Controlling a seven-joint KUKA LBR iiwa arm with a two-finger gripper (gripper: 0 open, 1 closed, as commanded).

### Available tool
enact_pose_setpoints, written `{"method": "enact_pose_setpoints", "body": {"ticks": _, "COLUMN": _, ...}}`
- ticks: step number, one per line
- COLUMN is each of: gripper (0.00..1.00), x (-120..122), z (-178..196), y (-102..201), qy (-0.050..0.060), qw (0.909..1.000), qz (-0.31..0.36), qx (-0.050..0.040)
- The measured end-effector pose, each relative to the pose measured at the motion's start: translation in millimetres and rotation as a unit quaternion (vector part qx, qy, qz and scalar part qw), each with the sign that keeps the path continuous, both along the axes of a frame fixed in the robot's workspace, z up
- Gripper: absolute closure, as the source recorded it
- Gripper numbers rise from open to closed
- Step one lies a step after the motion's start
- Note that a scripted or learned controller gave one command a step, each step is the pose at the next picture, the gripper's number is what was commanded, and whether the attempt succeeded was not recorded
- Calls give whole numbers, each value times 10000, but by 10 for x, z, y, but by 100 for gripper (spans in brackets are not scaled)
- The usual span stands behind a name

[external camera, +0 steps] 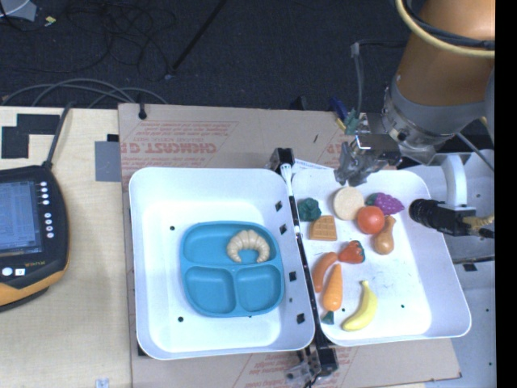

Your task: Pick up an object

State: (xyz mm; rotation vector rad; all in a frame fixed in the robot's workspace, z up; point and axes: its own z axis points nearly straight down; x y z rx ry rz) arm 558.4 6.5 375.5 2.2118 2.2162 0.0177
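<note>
Two white bins lie side by side on the bench (89,148); the left bin (153,217) carries a blue divided tray (202,289) with a croissant (250,245) in its upper compartment, and the right bin (428,297) carries a loose heap of toy food. The arm (440,55) comes in from the right, and its gripper (355,166) hangs over the far rim of the right bin; whether the jaws are open or closed cannot be told, because the wrist hides them from above. Just below the gripper, toward the near side, lies a pale round piece (349,203), which is the nearest thing to pick. Beside it are a tomato (371,219), purple grapes (386,204), a green broccoli (308,209) and an orange waffle square (324,229). Well further toward the near edge lie a carrot (332,286) and a banana (361,307), both with the long axis running roughly away from the camera. The coming move probably needs a short shift toward the near side, then a descent.
</note>
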Motion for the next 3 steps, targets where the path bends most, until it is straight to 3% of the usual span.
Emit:
{"method": "enact_pose_setpoints", "body": {"ticks": 1, "gripper": 100, "x": -499, "z": -990, "y": 178, "qy": 151, "qw": 9999, "qz": -18, "qx": -1}}
{"method": "enact_pose_setpoints", "body": {"ticks": 2, "gripper": 100, "x": -828, "z": 10, "y": -48, "qy": 41, "qw": 10000, "qz": -15, "qx": -1}}
{"method": "enact_pose_setpoints", "body": {"ticks": 3, "gripper": 100, "x": -823, "z": 420, "y": 444, "qy": 67, "qw": 10000, "qz": 17, "qx": 1}}
